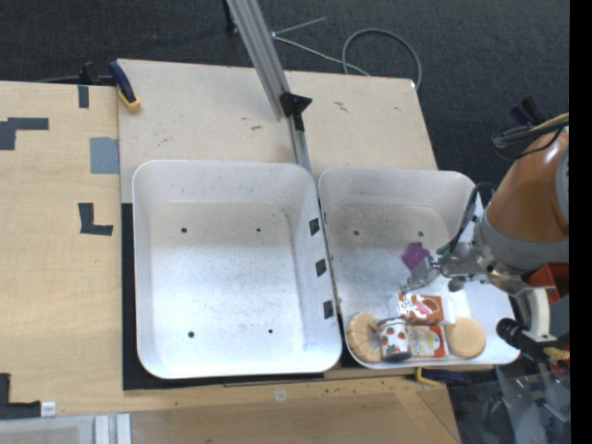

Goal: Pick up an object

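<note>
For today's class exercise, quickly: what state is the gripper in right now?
Gripper: cannot be told; it sits low in the right bin, beside a purple item.

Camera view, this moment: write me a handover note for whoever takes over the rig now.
Tool: low inside the right bin, beside a small purple object; whether it grips anything cannot be told.
Things: purple object mid-bin; near the front wall, a red-and-white packet, a strawberry-print item, a round tan cookie and a waffle-like piece.
Left bin: no objects seen.
Done: the arm is down among the objects.
Left: secure one object and lift it.
</note>
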Robot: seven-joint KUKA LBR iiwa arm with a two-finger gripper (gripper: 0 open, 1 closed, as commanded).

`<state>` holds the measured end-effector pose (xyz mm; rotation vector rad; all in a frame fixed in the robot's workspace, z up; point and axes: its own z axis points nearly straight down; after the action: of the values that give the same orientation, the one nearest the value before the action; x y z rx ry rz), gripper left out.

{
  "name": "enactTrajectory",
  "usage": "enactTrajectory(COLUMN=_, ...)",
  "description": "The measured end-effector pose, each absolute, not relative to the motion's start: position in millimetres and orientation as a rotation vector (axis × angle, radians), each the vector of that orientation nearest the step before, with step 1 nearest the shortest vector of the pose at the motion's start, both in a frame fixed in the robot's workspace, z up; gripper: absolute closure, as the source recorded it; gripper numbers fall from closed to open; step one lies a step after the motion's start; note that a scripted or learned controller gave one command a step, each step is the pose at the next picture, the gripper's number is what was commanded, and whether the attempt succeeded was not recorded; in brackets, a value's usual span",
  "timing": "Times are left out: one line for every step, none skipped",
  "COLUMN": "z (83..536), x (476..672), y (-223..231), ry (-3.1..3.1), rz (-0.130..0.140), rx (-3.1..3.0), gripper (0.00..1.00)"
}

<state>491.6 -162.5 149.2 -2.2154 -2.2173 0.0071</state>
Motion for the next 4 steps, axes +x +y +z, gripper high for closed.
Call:
enactTrajectory(z=93, x=499.2, y=-165, ry=-2.218, rz=0.006, rx=-2.217, gripper=0.0)
enactTrajectory(z=89, x=499.4, y=-165, ry=-2.222, rz=0.001, rx=-2.221, gripper=0.0)
enactTrajectory(z=99, x=499.3, y=-164, ry=-2.222, rz=0.001, rx=-2.219, gripper=1.0)
enactTrajectory(z=151, x=490.3, y=-167, ry=-2.223, rz=-0.002, rx=-2.223, gripper=1.0)
